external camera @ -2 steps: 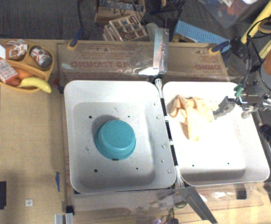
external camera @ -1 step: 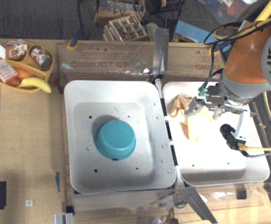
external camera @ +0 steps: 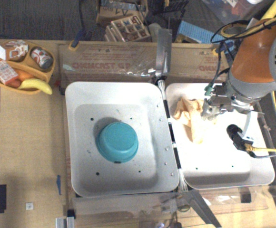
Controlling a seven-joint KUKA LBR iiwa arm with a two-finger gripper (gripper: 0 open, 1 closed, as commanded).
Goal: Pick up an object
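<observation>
In right bin (external camera: 223, 175): pincer (external camera: 209, 112) just right of tan cloth (external camera: 190, 118), touching its edge; cloth long axis runs down-left. Open or closed: cannot tell.

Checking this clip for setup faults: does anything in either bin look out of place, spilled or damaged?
Nothing stands out. The teal bowl sits upside down in the left bin; a crumpled tan cloth lies in the right bin by the gripper. No spills or visible damage.
</observation>
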